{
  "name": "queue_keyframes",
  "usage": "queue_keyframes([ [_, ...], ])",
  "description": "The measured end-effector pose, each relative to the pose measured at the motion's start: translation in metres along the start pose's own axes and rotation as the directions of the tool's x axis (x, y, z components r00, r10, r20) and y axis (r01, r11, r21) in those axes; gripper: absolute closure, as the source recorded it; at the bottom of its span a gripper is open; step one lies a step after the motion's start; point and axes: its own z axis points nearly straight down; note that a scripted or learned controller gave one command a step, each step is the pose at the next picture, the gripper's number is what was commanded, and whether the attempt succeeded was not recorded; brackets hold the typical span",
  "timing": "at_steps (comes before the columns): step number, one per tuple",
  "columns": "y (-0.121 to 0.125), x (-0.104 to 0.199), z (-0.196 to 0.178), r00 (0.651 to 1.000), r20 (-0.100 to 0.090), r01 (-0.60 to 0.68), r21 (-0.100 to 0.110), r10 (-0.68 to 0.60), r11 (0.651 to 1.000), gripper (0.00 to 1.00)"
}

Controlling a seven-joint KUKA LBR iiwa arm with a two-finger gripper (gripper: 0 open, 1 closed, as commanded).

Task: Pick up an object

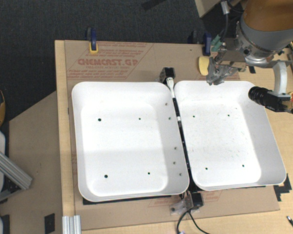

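Fingers [218,78] hang over the far rim of the right bin [263,145], at the end of the arm [268,13]. They're too small & dark against the mount to say whether they're spread or pressed together, and nothing reads as pinched btwn them.

Task's thing: the only loose candidate I see is a pale yellow piece [203,65]. It sits on the bench [117,57] just beside the fingers, on the side twd the left bin [88,150], and outside the right bin's far rim. Prob. it lies there bc it slid or dropped over the rim. That's a guess, and its shape is unclear.

The fingers' spot at the rim looks more like a staging or transit pose than a grasp, since they aren't centred over the piece.

The bins sit edge to edge, held by a black strip [178,126] running away from the fingers twd the near side, w/ a clip [167,74] at its far end. Likely this stops them shifting when the arm pushes.

Counts:
- Bins: 2.
- Arm: 1.
- Yellow piece: 1.
- Dark dots on bin floors: 4 per bin, 8 total.
- Clamps on the board's far edge: 2, one well off [92,40] and one near the fingers [208,44].
- Black knob-like part [263,96]: 1, beyond the fingers on the arm's side.
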Motion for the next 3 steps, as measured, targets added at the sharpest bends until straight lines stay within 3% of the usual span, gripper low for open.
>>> queue_keyframes([
  [1, -0.008, 0.048, 0.102, 1.000, -0.002, 0.003, 0.021, -0.003, 1.000, 1.00],
  [2, 0.002, 0.069, -0.085, 1.000, -0.003, 0.002, -0.012, -0.002, 1.000, 1.00],
  [3, 0.056, 0.085, 0.035, 1.000, 0.001, 0.000, 0.021, 0.000, 1.000, 1.00],
])
